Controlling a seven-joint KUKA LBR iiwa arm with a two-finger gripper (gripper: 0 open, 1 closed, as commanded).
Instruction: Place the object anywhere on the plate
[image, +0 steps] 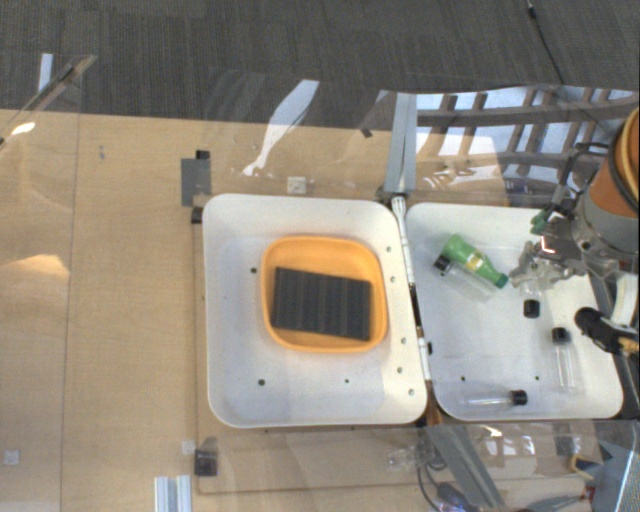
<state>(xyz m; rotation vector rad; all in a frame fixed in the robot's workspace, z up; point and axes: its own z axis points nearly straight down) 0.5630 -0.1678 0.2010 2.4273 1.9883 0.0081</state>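
Wooden bench (100, 300) underneath everything, carrying two shallow white bins side by side, near walls almost touching along the middle seam.

Left bin (230, 380): holds an orange plate (322, 250), squarish with rounded corners, seated a little toward the bin's far edge and roughly centred between its side walls. On the plate, a dark ribbed rectangular pad (322, 303), long side running across the bin, slightly skewed, filling most of the plate's floor.

Right bin (470, 350): holds the arm's working end and several small things. Grey arm with orange band (628, 165) entering over the bin's far right corner. Gripper (543, 262) below it, near the bin's right wall and toward the far edge; open or closed cannot be told, too cluttered and small.

Green bottle (470, 260) lying on its side on the bin floor in the far left part, near the wall shared with the left bin. Long axis slanted: dark cap end toward the left wall, pale green body end toward the gripper and slightly nearer the front edge. Bottle just beside the gripper on its left, apparently apart from it and not between the jaws.

Clear tube with black cap (495, 399) along the front edge, lying parallel to it. Second clear tube (563, 358) near the right wall, running front to back. Small black cap-like piece (531, 308) just in front of the gripper.
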